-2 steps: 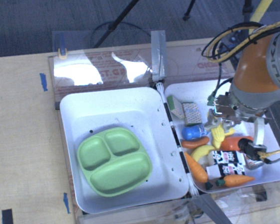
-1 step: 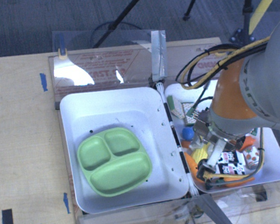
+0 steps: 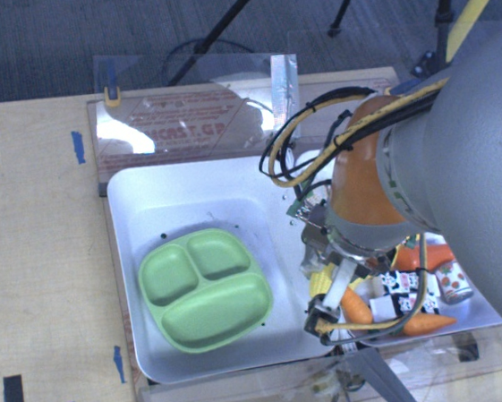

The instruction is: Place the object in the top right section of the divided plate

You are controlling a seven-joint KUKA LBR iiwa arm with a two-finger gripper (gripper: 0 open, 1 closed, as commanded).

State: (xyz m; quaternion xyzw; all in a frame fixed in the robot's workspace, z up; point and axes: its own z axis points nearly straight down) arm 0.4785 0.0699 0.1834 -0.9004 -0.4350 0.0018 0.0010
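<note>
Robotics lab: bench-mounted arm (image 3: 459,127), white bins (image 3: 188,203), tripod legs (image 3: 238,8)

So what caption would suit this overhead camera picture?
Grey arm reaches into the right bin of toy food, beside an unfilled green divided plate in the left bin.

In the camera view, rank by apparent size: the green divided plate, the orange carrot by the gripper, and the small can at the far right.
1. green divided plate, clearly largest.
2. orange carrot and small can: they look alike in size and are partly hidden by the arm, so no ranking.
</note>
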